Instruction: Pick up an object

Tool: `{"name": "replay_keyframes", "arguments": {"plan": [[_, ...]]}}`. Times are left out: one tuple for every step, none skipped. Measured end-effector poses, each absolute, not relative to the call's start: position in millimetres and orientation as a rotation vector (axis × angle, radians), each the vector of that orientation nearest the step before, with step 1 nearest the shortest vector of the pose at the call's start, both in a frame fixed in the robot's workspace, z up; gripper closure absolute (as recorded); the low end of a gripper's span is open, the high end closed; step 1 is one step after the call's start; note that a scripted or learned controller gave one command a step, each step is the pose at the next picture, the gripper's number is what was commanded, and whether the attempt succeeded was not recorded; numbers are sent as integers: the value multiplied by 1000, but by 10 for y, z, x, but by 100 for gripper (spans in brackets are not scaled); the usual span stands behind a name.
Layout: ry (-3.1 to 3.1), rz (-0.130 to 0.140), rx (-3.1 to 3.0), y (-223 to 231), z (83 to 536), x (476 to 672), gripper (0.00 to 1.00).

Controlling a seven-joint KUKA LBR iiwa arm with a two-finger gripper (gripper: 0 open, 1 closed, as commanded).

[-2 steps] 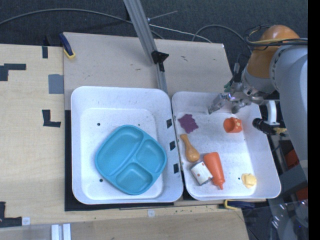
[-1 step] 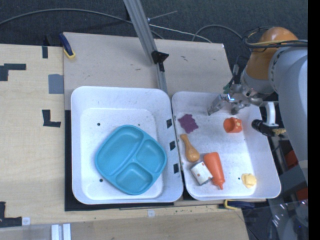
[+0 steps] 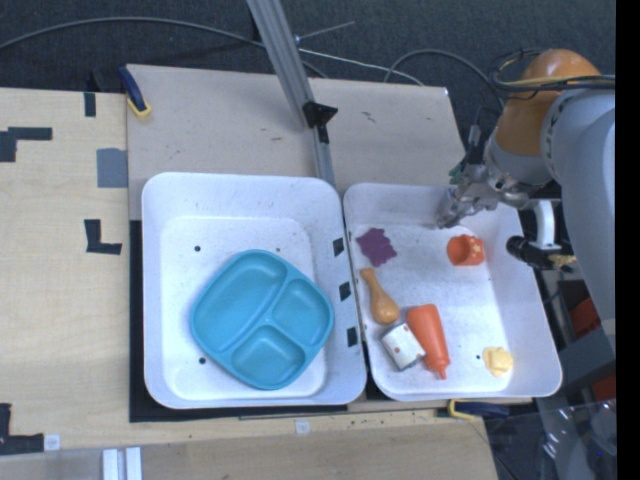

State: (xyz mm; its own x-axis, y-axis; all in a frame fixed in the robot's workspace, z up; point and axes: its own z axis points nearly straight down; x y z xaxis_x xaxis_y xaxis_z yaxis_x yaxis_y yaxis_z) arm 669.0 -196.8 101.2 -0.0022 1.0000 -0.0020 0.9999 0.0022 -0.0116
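The right bin holds several small objects: a purple flat piece, a tan pear-shaped piece, an orange carrot, a small white block, a yellow piece and a small orange-red object. My gripper hangs low over the far part of this bin, just up and left of the orange-red object. Nothing shows between its fingers.
The left bin holds a blue divided plate. A slanted metal rail rises from behind the bins' shared edge. Cables lie on the dark floor beyond the bench. The grey arm fills the right side.
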Motion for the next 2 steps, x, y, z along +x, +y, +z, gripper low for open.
{"name": "replay_keyframes", "arguments": {"plan": [[-2225,-2,-2223,-1910,1476,6648,100],[-2228,-4,-2223,-1977,2066,6719,100]]}}
